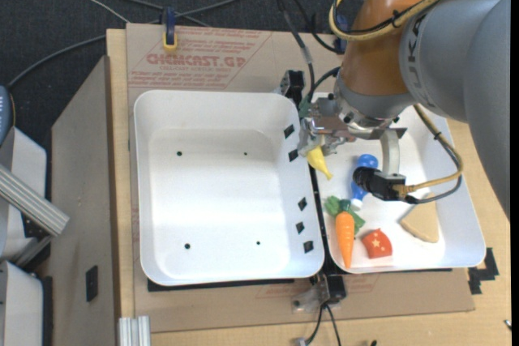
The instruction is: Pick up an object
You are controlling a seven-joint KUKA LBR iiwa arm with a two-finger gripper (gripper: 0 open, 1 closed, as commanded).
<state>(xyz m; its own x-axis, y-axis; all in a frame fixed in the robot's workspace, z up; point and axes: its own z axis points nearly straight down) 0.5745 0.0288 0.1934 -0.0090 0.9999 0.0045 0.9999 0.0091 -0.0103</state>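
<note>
The grey arm (454,36) with its orange band reaches in from the right and hangs over the right bin (462,243), beside the left bin (219,182), both white and shallow on a cardboard-covered bench (203,53). The gripper (318,148) sits low at the right bin's left wall, and whether it is released or clenched cannot be told, as the wrist hides it. Just beneath it lies a small yellow object (322,164), cone-shaped, tip pointing down and right, beside the wall. Near it are a blue object (362,174), a carrot (345,235) with green leaves, a tan wedge (422,224), and a small red piece (376,244) touching the carrot's side.
</note>
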